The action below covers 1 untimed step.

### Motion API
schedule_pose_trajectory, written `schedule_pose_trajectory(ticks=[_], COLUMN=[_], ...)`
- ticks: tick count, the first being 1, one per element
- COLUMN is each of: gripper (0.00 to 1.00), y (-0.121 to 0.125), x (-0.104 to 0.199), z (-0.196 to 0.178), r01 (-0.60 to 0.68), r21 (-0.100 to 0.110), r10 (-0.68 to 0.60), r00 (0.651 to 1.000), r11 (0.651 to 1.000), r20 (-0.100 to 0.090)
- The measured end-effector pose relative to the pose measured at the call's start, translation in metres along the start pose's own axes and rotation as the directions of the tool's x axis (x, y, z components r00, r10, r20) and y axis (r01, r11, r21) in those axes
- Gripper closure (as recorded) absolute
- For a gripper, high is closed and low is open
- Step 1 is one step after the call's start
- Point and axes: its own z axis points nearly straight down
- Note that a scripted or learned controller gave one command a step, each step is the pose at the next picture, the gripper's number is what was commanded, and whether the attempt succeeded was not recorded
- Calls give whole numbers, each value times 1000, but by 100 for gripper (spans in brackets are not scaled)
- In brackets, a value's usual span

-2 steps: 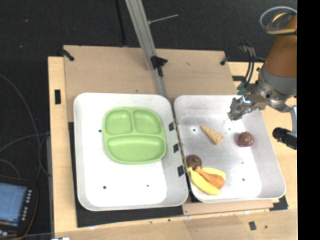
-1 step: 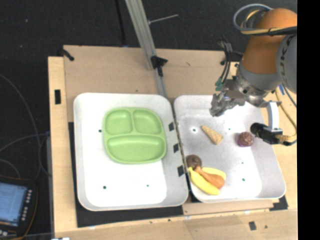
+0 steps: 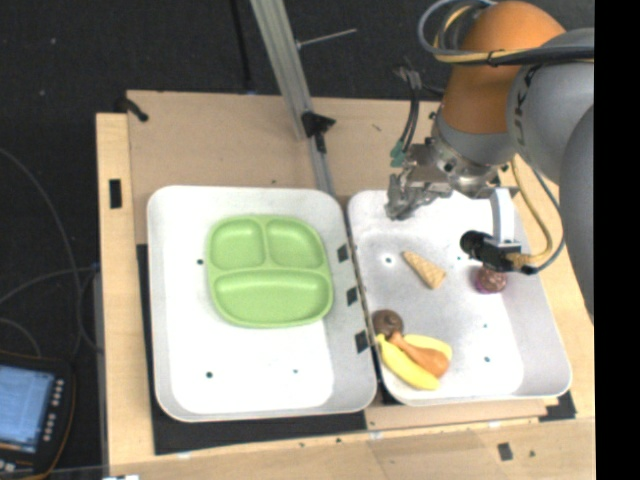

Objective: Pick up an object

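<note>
Hovering over the right bin's (image 3: 520, 368) far corner, my jaws (image 3: 402, 204) carried nothing; whether they stood wide or narrow I could not tell. Nothing was picked yet: cone (image 3: 424, 268), banana (image 3: 400, 365) and purple lump (image 3: 489, 280) lay in that bin.

Grey, rounded KUKA arm (image 3: 555, 88) wore glossy orange band (image 3: 495, 63) above wrist. Grey and yellow cables (image 3: 445, 18) looped beside band. Small metal two-finger gripper (image 3: 402, 203) was dull silver.
</note>
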Motion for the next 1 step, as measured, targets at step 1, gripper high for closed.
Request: schedule_pose_trajectory(ticks=[1], gripper=[100], y=[12], x=[46], z=[11], r01=[-1], r21=[1], r10=[1], r00=[1000], r11=[1000], r20=[0])
